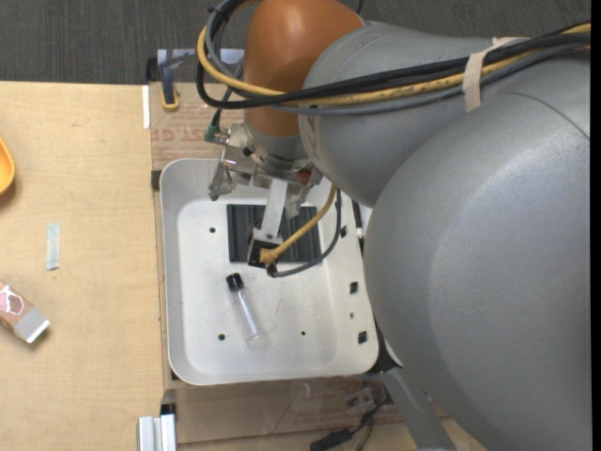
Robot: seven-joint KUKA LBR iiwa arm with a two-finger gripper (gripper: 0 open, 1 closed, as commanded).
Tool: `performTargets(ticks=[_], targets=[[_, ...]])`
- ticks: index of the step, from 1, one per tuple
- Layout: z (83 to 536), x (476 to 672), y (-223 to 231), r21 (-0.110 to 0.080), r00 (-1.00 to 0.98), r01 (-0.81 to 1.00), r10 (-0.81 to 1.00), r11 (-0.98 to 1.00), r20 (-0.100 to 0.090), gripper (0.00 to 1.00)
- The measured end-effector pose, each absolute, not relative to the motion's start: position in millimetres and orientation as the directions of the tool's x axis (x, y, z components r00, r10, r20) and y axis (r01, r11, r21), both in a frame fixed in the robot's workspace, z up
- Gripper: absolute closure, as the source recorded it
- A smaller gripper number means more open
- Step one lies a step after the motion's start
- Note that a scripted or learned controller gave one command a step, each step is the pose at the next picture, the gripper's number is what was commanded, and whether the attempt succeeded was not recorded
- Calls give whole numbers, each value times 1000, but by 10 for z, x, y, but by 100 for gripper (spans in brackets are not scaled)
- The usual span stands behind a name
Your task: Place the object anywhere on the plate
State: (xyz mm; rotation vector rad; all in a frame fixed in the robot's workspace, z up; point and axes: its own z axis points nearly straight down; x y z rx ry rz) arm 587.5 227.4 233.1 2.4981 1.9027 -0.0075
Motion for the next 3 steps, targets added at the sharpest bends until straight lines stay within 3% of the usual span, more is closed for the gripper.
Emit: performTargets(ticks=[1, 2, 3], targets=[[2098, 6192, 2279, -2, 431, 903, 902, -431, -6, 0], [980, 5584, 2249, -2, 654, 756, 756, -654, -6, 0], [980, 5584, 2249, -2, 654, 756, 756, -654, -6, 0]])
